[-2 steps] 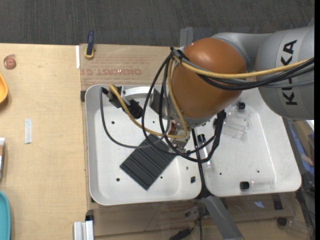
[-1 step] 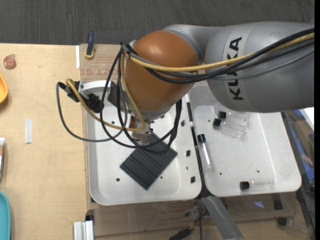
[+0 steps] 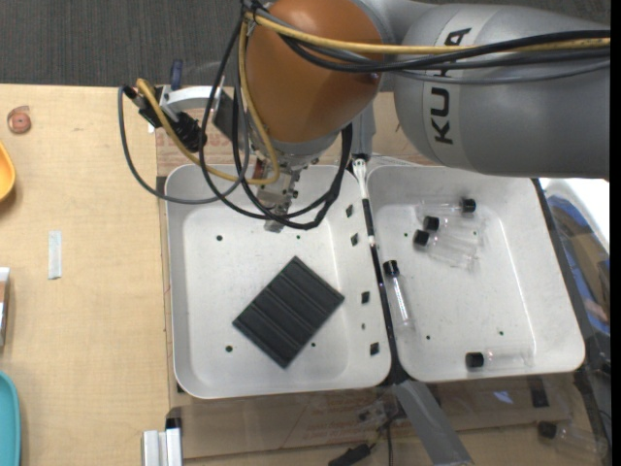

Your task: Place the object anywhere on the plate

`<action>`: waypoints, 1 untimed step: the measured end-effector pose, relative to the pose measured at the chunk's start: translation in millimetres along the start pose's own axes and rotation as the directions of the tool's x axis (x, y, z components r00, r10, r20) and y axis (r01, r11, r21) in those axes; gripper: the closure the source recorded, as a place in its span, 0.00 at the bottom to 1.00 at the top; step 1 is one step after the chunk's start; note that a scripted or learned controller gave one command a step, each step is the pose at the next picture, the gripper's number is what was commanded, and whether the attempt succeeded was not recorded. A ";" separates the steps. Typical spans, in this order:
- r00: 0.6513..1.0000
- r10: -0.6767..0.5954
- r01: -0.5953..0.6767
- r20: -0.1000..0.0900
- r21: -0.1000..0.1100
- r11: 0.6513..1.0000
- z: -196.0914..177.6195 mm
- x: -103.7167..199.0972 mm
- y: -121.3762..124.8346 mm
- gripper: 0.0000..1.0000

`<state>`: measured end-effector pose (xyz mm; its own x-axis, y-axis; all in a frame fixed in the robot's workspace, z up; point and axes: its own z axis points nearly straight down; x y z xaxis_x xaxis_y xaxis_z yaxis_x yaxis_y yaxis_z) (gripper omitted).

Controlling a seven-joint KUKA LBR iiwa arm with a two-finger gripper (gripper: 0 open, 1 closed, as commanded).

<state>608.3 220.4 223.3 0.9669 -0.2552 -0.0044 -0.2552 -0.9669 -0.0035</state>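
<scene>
While the pincer's (image 3: 277,207) state is unclear, one black plate (image 3: 289,311) lies in the left bin (image 3: 194,357).

Single fixed camera: sitting above the worktop (image 3: 78,260), looking down at a slant on both white bins, left bin (image 3: 194,357) and right bin (image 3: 543,299). Near range, bins filling mid-frame. Arm (image 3: 485,76) reaching in from the right, crowding the upper frame close to the lens.

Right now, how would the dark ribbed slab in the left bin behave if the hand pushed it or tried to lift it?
The dark ribbed slab lies flat on the left bin, so it would probably slide, not roll or tip. Its straight edges suggest stiffness. Its low profile may make lifting hard.
</scene>
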 end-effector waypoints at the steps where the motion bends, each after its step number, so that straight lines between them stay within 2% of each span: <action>1: 0.995 0.102 -0.102 0.000 -0.002 0.995 -55.8 -74.7 29.6 1.00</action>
